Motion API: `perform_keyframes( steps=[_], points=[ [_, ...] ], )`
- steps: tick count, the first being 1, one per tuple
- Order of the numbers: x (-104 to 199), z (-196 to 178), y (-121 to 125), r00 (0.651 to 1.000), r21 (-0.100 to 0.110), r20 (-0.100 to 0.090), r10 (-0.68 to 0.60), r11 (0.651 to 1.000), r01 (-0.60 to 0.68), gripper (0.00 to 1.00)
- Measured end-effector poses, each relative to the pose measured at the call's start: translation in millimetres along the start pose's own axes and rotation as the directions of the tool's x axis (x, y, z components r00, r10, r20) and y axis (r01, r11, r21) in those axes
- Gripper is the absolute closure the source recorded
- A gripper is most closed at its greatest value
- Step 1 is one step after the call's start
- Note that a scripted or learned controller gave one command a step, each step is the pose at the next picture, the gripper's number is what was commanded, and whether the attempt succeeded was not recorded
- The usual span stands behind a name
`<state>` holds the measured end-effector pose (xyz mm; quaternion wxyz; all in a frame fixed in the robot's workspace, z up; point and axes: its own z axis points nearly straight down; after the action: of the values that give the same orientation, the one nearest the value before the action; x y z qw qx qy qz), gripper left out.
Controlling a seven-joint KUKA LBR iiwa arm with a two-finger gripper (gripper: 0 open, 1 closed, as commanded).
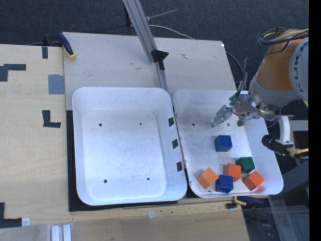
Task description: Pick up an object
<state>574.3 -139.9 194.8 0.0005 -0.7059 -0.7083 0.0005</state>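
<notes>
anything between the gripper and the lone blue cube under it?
Nothing. In the camera view, bare white bin floor separates the gripper from the lone blue cube; the other cubes sit nearer the bin's front edge.

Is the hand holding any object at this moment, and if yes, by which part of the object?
Nothing is held. The hand hangs over the right bin with no object between its fingers; the nearest blue cube lies apart, below it.

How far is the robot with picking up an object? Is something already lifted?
Nothing looks lifted yet. All six blocks lie in the right bin. The tool is over that bin, above the lone blue block, holding nothing. Left to do: descend, grasp a block, and lift it.
</notes>
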Motion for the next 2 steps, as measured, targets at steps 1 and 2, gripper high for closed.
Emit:
perform_keyframes(
  steps=[1,2],
  points=[
    [-15,107,-1,1.0,0.004,0.001,0.003,1.0,-0.003,0.0],
    [-14,93,0,1.0,0.001,0.0,0.001,1.0,-0.001,1.0]
  ],
)
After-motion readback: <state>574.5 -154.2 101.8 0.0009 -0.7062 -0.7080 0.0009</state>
